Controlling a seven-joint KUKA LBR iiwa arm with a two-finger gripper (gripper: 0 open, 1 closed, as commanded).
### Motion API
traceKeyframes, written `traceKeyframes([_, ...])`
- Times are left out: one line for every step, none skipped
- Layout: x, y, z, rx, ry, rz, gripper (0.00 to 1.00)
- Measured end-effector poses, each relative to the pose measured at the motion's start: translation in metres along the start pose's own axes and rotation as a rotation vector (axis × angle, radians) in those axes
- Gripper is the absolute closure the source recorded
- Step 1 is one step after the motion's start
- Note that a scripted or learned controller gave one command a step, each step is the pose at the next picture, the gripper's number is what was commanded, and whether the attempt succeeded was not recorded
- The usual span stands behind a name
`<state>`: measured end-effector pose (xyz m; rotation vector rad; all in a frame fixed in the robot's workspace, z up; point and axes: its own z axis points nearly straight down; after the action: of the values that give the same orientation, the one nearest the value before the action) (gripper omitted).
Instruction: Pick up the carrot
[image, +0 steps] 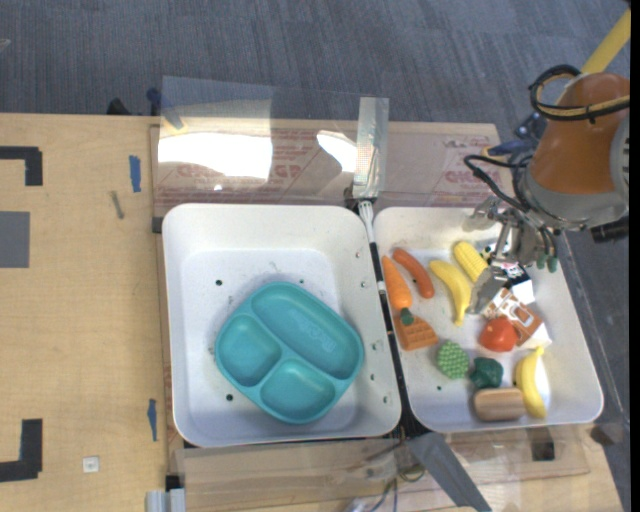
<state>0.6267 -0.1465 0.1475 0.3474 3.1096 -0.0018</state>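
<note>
A: Where does the arm stand?

B: In the camera view it reaches in from the right, its orange band high over the far right corner of the right bin (585, 330). The wrist points down, and the gripper (492, 290) hangs low inside that bin, above the gap between the yellow banana and the tomato.

A: Is it gripping anything?

B: The fingers look close together, but they are thin and blurred against the white floor, so I cannot tell whether they are parted or closed. No object sits between them that I can make out.

A: And the carrot?

B: The carrot (398, 287) lies along the left wall of the right bin, pointing away from the camera, well to the left of the gripper. Just beside it, on its right, lies a reddish sausage (413, 272).

A: What else is in that bin?

B: A banana (451, 287) near the middle, a corn cob (469, 259) behind it, a tomato (497, 334) beneath a small white carton (516, 305), an orange wedge (415, 331) below the carrot, a green bumpy piece (452, 358), a dark green piece (487, 372), a bread roll (498, 403) and a second yellow fruit (533, 382) at the near right.

A: The left bin?

B: The left bin (190, 300) holds a teal divided plate (288, 348) with three compartments, lying flat.
</note>
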Motion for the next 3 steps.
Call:
traceKeyframes([0.095, 0.037, 0.047, -0.003, 0.014, -0.152, 0.0])
traceKeyframes([0.016, -0.003, 0.062, 0.0, 0.009, -0.097, 0.0])
traceKeyframes([0.055, 0.04, 0.061, -0.003, 0.01, -0.113, 0.0])
